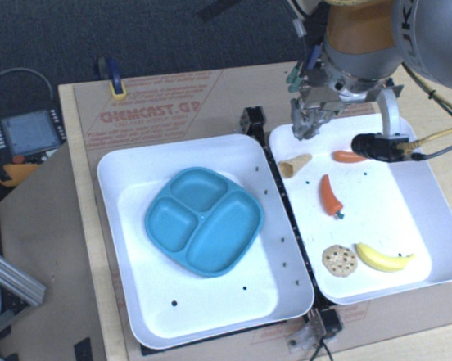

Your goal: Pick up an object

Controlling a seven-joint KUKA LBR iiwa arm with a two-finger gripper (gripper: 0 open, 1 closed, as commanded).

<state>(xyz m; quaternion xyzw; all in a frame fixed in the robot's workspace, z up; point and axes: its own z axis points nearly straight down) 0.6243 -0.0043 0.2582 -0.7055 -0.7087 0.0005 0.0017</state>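
Observation:
My gripper [305, 126] hangs over the far left corner of the right bin [429, 215], its metal fingers pointing down, with nothing seen between them. Just below it lies a tan cone [295, 164] by the bin's left wall. A small orange carrot-like piece [348, 155] lies to the cone's right. A red chili pepper [330, 196] rests near the bin's middle. Toward the front sit a round cookie [339, 260] and a yellow banana [382, 258].
The left bin [128, 254] holds a blue divided plate [205, 219]. A black connector with a yellow cable [387, 146] juts over the right bin's far side. The grey arm with its orange band [362, 25] fills the upper right.

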